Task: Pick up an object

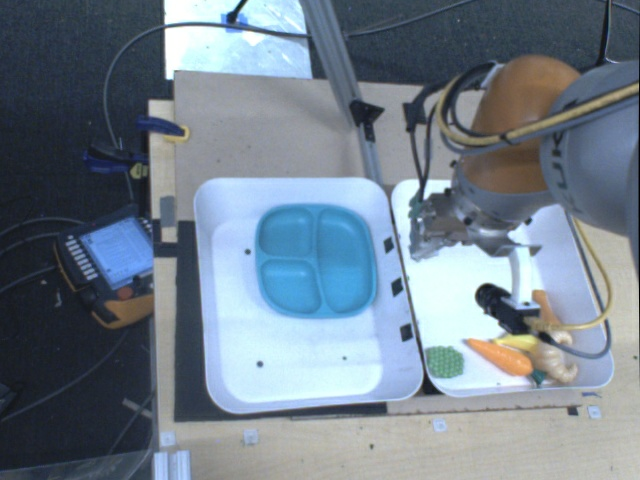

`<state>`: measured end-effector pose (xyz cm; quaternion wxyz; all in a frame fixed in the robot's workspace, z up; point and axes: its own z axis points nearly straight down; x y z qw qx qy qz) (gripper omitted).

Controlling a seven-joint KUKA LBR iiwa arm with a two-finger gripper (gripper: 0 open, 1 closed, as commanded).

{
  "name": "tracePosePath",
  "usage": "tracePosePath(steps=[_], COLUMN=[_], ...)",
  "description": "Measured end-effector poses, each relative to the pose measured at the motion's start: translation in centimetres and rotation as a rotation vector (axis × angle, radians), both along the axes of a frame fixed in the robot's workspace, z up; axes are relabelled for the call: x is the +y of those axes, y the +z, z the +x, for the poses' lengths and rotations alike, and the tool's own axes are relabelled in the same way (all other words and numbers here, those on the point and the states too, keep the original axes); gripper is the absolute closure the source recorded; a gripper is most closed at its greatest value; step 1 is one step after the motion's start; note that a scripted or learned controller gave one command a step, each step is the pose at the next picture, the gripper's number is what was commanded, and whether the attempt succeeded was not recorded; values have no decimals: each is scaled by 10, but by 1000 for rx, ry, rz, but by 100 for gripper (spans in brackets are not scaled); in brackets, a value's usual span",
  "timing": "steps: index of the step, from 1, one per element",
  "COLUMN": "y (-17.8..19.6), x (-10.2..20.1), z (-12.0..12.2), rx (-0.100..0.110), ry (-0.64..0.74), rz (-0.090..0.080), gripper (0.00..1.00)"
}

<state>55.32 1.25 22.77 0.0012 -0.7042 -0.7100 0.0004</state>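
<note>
— Locating the candidate items first: what lies nearest the camera, and where?

— The items sit in the near corner of the right-hand shallow white plastic bin [450,298]. A small green knobbly ball [445,361] lies nearest the bin's left wall. Just beside it is a tapered orange toy carrot [498,357]. A small yellow curved piece [520,342] rests against the carrot, and a beige lumpy piece [562,368] lies by the right wall. All rest on the bin floor; none is lifted.

— Which step is in hand?

— By judgement, the approach, with the pick itself not yet made. The end effector [430,230] hangs over the far left part of the same bin, well apart from the cluster. Whether it is open or closed cannot be told from this view. No item is seen in its grasp.

— What does the next move call for?

— Travel toward the near corner, alignment above one item, then a descent. The green ball looks the cleanest target because it lies a little clear of the rest. The carrot and its neighbours lie packed together, so a grasp there would probably disturb them.

— And the arm pose?

— The grey arm with an orange band [600,168] reaches in from the right, its wrist turned down over the bin's far end. The left-hand white bin [230,298], holding a blue divided plastic plate [318,260], plays no part. Beyond both bins lies the bare tan tabletop [260,118].
</note>
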Motion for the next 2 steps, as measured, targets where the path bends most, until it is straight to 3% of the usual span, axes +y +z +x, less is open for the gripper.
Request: tracePosePath(steps=[2], y=[-3], x=[85], z=[-53], rx=[0], ry=[1], rz=[1], gripper=[100])
